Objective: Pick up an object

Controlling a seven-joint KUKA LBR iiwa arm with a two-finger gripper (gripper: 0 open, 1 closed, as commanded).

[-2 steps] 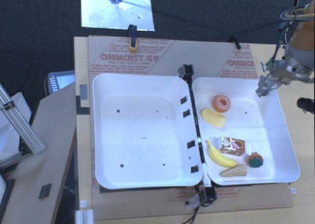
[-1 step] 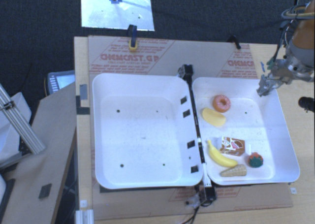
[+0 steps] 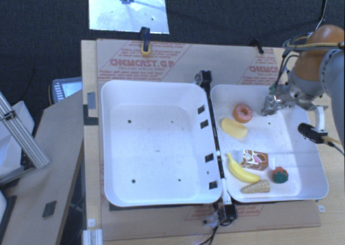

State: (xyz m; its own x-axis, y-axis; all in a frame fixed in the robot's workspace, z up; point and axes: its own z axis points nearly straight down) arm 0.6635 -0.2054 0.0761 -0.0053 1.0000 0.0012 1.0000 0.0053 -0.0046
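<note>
The grey arm with its orange band reaches in from the right, and its metal two-finger hand (image 3: 271,105) hangs over the far part of the right-hand shallow white plastic bin (image 3: 310,155). At this slant and size the hand is a small bright blur, so I cannot tell whether it is wide or narrow; nothing shows between its tips.

All the candidates lie in that right bin. A round orange-pink doughnut toy (image 3: 242,112) sits just beside the hand, toward the centre divider. Close below it lies a pale yellow lemon-shaped piece (image 3: 234,128). Nearer the front edge are a curved yellow plastic banana (image 3: 241,169), a small brown-and-white printed carton (image 3: 254,159) touching or nearly touching the banana, a tan wedge like a slice of bread (image 3: 256,187), and a small red-and-green fruit toy (image 3: 279,174). The left-hand white bin (image 3: 116,131) holds no objects.

The step in hand looks like the approach before a descent. The doughnut is the nearest target and stands apart from its neighbours, which should make a clean grasp easier than in the crowded front cluster. To do this well, the hand should centre over the doughnut, straddle one side of the ring or its full width, and come down straight, keeping clear of the lemon piece and the bin's far wall.
</note>
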